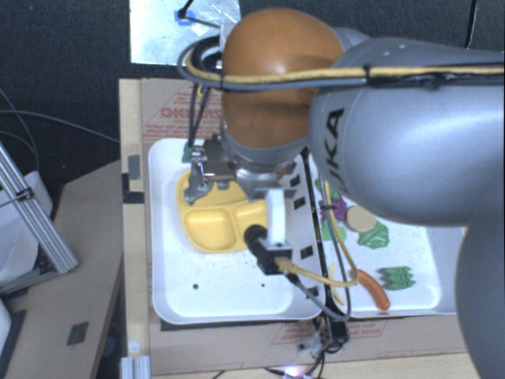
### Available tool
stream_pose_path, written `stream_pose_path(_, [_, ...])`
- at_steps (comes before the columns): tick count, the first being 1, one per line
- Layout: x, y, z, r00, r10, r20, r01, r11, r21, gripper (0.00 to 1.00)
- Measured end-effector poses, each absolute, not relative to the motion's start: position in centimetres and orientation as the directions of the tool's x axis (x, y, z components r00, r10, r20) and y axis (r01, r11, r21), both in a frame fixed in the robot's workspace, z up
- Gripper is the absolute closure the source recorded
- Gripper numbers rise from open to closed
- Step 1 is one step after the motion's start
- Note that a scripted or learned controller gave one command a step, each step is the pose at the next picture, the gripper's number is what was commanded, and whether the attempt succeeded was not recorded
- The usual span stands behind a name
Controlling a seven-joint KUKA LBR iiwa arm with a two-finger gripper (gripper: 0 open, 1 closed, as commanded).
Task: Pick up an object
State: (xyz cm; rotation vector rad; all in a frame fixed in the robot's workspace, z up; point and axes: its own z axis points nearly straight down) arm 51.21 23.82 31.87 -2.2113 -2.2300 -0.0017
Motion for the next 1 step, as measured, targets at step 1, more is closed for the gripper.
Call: stream_pose_path(1, [56.15,23.39,44.62,-0.003,1.0,0.006,1.0,0.003,0.018,0.0])
